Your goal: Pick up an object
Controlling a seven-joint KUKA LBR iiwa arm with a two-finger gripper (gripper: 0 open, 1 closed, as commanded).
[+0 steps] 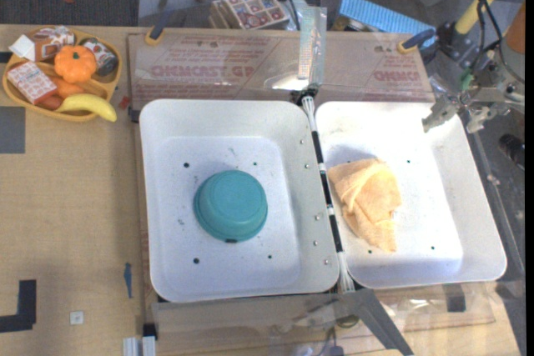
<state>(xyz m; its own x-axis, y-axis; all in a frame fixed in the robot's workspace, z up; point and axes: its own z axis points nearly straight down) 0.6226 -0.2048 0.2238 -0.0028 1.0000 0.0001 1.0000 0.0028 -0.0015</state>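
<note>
1. Gripper (455,114) hangs at the far right corner of the right bin (480,221), its two fingers spread a little apart with nothing between them.
2. Nearest the camera lie the two candidates, one per bin: a teal bowl (231,205), upside down in the middle of the left bin (158,179), and a crumpled yellow cloth (367,194) in the right bin.
3. Cloth sits against the right bin's left wall, just beside the divide. From the tool it lies toward the camera and to the view's left, with its long axis running roughly near to far. It is much the closer target; the bowl is well apart, across the divide.
4. My judgement: the next move is a slide inward over the cloth and then a descent, since the tool is now above the bin's rim area, not over either object.
5. Farther back, beyond the bins, stands one fruit basket (17,87) at the far left, holding an orange pumpkin (75,62) and one banana (88,105).
6. Count: two bins, one bowl, one cloth, one gripper.
</note>
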